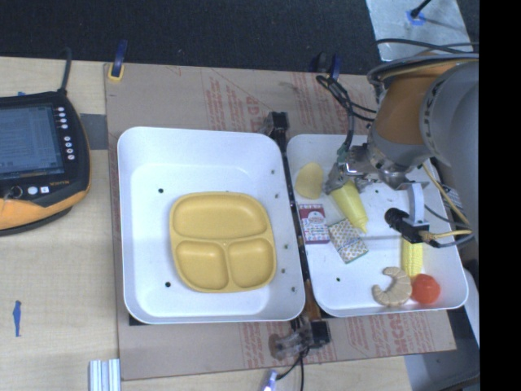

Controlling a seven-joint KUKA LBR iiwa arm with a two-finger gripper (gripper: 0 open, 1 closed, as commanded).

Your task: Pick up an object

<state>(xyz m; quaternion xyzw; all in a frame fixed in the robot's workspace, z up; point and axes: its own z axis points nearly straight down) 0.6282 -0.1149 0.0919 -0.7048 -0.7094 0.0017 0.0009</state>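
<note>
Tablet controller [37, 161] left of the bench [203, 88]

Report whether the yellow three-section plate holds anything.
Empty. The yellow three-section plastic plate in the left white bin shows bare yellow in all three sections.

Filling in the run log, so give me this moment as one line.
claw: low in right bin, at yellow bottle | grasp: unclear | yellow tray: left bin | corn, tomato: untouched

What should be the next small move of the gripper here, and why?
Probably a short descent onto the yellow bottle. The gripper sits in the right bin at the bottle's upper end, and nothing shows between its fingers, so no object is picked up yet.
</note>
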